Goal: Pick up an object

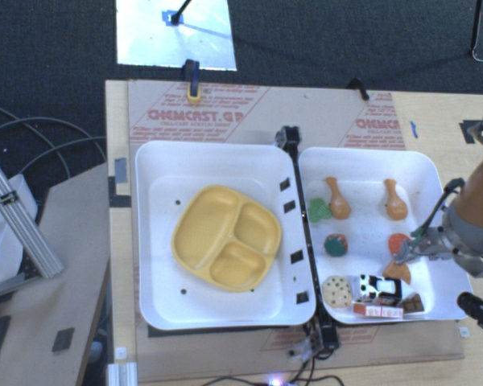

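Camera view: arm is reaching in from the right over the right bin [425,166], jaws [404,254] hanging low just beside the red piece [398,243] and the orange wedge [398,271]; whether they are spread or pressed together, cannot tell. Nothing is visibly sitting between them. To do this well, I'd judge it should be centring on 1 item, dropping straight and avoiding the neighbours crowding the near corner. Red piece is looking small, rounded, partly hidden. Also lying there: 2 tan drumsticks [336,197], a green ball [336,244], a cookie [336,291]. Left bin [157,215] is holding a yellow divided tray [225,237].
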Motion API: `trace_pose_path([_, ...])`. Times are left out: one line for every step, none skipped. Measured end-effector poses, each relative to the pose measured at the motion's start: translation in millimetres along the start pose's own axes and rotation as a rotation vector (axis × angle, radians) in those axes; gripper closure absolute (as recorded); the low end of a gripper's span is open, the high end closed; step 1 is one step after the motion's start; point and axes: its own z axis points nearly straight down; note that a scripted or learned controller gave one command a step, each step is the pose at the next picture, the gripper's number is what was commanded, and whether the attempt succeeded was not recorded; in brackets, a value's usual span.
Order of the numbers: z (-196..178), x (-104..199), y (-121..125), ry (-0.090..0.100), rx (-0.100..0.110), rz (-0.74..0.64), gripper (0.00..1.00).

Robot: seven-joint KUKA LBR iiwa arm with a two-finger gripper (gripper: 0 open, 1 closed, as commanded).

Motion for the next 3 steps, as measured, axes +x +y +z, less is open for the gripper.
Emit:
trace_pose_path([-10.5,-0.2,1.2,-0.001,-0.003,0.0,1.0])
trace_pose_path([6.9,28.6,2.7,-0.018,-0.017,0.001,1.0])
trace_pose_path([16.5,82.6,31.0,0.001,0.011,-0.007,1.0])
